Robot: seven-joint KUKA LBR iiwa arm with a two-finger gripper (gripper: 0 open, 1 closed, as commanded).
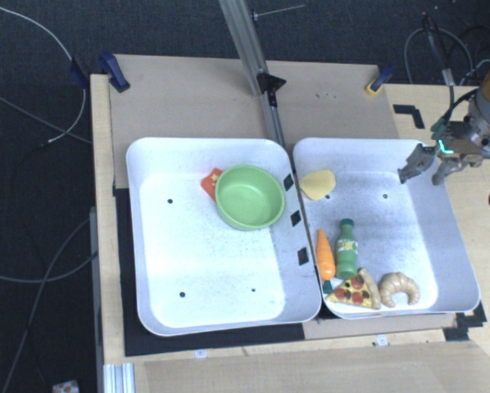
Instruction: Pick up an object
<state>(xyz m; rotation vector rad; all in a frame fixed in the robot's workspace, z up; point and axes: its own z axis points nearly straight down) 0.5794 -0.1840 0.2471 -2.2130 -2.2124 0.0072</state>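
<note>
We take the right bin [442,211] as our landmark. The gripper [425,167] hovers over that bin's far right corner, fingers spread apart with nothing between them, so no object is in hand. Along the bin's near edge lie the likely candidates: a croissant [400,287] toward the near right, a pizza slice [353,291] just left of it, a green bottle [346,250] lying lengthwise above the pizza, and a carrot [325,255] pressed close to the bin's left wall. A pale yellow lump [317,184] sits alone at the bin's far left corner. Across the left wall, in the left bin [147,236], we note a green bowl [248,196] with a red piece [210,182] tucked at its rim. These look to us like light plastic toy foods, stiff and somewhat slick. We judge the yellow lump the easiest take: well apart from neighbours, rounded, graspable across its narrow width, though it may roll or squirt out. The bottle offers a firm cylindrical body to pinch across, but the carrot and pizza crowd it. The croissant's curved middle would also serve.
</note>
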